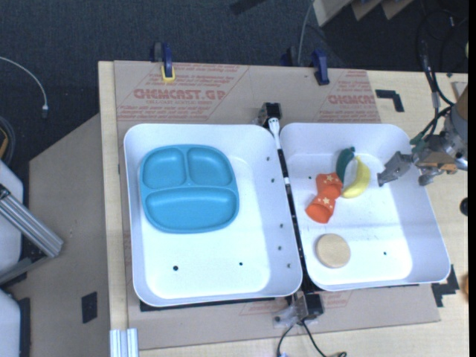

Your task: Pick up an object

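Nearest us in the right bin (424, 262) we see a round tan disc (334, 250) lying flat on the white floor, toward the bin's near left part; just beyond it lies an orange cup (324, 198) marked with pale stars, tipped on its side, its long axis running from near-left to far-right, its wider end toward us and its narrower end pointing away toward the banana; the yellow banana (357, 178) sits just beside the cup's far end, its long axis running roughly near to far with a slight curve; a dark green piece (346, 161) lies against the banana's far left side, touching it. To the right of these, well apart from the cup, the gripper (393, 169) hangs over the bin's right part with nothing between its fingers; how far it is spread we cannot tell. In the left bin (201, 274) a blue divided plate (190, 188) rests flat, its three compartments facing up; both bins sit on the bench (223, 88).
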Tool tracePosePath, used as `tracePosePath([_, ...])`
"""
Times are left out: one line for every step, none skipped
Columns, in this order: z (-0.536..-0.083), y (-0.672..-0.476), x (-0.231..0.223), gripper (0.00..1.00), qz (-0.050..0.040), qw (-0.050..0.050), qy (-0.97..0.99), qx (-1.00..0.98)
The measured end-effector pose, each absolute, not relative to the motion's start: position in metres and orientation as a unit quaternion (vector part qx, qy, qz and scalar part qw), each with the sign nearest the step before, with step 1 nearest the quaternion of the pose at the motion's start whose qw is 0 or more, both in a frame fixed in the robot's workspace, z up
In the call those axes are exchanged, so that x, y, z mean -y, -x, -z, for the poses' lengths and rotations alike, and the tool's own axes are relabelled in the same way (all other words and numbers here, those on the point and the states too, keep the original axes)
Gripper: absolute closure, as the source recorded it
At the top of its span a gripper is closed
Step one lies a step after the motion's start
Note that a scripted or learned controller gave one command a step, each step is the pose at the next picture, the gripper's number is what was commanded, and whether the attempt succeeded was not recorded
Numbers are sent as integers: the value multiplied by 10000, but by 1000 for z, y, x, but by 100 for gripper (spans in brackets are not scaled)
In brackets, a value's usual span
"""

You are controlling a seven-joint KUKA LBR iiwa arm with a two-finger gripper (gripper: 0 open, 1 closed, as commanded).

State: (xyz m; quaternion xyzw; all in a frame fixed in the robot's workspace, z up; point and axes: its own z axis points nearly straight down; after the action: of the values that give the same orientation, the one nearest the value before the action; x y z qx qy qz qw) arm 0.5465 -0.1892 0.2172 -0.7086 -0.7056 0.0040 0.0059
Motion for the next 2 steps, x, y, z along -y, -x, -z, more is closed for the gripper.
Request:
tracePosePath([-225, -549, 188, 0, -1, -2, 7070, 7072])
tracePosePath([-183, -557, 191, 0, -1, 2, 7071, 7071])
